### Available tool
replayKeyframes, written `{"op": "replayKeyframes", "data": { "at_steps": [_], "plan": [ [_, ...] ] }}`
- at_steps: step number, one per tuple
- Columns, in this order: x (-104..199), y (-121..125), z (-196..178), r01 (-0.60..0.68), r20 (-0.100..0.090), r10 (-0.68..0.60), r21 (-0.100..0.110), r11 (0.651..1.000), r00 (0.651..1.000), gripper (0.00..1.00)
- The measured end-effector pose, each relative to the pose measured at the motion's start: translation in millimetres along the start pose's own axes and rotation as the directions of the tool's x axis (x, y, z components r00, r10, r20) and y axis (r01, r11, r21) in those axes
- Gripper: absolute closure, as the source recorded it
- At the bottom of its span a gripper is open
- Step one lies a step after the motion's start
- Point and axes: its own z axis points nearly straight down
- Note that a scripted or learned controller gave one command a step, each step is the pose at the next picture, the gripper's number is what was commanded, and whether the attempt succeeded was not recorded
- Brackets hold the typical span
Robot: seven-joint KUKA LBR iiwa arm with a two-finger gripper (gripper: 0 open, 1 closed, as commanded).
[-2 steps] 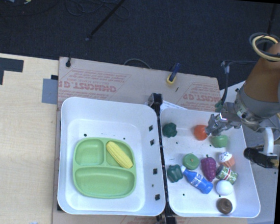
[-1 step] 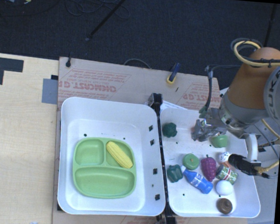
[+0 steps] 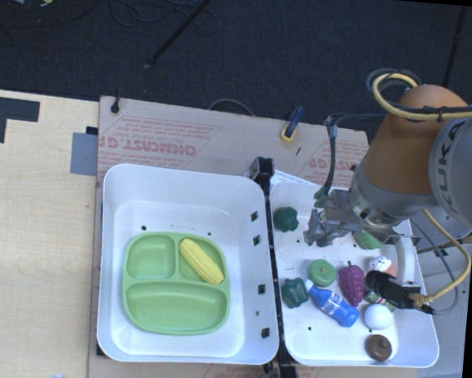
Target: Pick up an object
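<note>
My gripper (image 3: 322,230) hangs low over the upper middle of the right bin (image 3: 420,347), below the arm's orange band. Just left of it lies a dark green toy (image 3: 285,219). In front of it are a round green piece (image 3: 322,272) and a purple bunch of grapes (image 3: 351,283). Further forward lie a dark green pepper (image 3: 294,293), a blue bottle (image 3: 333,305), a white ball (image 3: 378,316) and a brown round piece (image 3: 379,347). A pale green item (image 3: 370,238) is partly hidden under the wrist.
The left bin (image 3: 136,191) holds a green divided plate (image 3: 173,303) with a yellow corn cob (image 3: 202,260) on it. A black divider (image 3: 265,245) runs between the bins. A red-orange item (image 3: 381,284) and a small white cube (image 3: 381,264) lie at the right, near cables.
</note>
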Motion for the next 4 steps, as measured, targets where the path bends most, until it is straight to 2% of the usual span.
{"op": "replayKeyframes", "data": {
  "at_steps": [1,2,3,4],
  "plan": [
    [42.4,-30.0,-5.4,0.0,0.0,0.0,0.001,1.0,1.0,1.0],
    [52.5,-50.7,7.5,-0.003,0.002,0.003,0.002,1.0,1.0,1.0],
    [49.1,-41.8,10.7,-0.003,0.003,0.003,-0.001,1.0,1.0,1.0],
    [59.6,-34.9,14.5,-0.002,0.002,0.002,-0.001,1.0,1.0,1.0]
  ]
}}
